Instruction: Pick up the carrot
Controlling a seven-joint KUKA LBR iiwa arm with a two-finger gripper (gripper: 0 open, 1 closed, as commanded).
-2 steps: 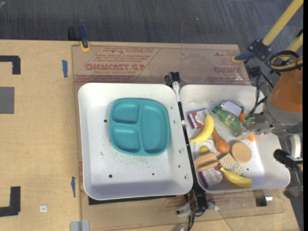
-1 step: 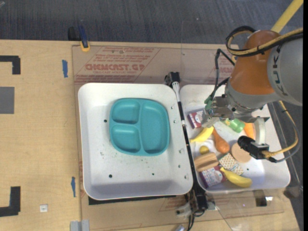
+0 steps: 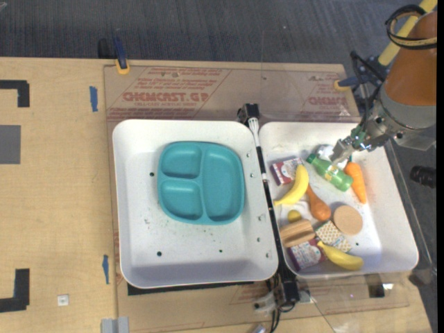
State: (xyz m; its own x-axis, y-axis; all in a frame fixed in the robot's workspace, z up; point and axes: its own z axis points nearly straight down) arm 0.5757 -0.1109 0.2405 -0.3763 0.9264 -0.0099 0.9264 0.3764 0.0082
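Approach step being judged in hand; grasp not yet made. Gripper (image 3: 345, 150) being positioned low over right bin (image 3: 406, 245), tip near green bottle (image 3: 330, 173). Grip state: cannot be told. Carrot (image 3: 357, 180) lying just right of and below gripper, beside green bottle, nothing seen clamping it. Second orange piece (image 3: 318, 205) lying further below-left, next to banana (image 3: 297, 186). Next move being judged: short shift toward carrot, fingers straddling its body, descent clear of bottle.

red print "chemcast gp" on cardboard sheet (image 3: 166, 92)
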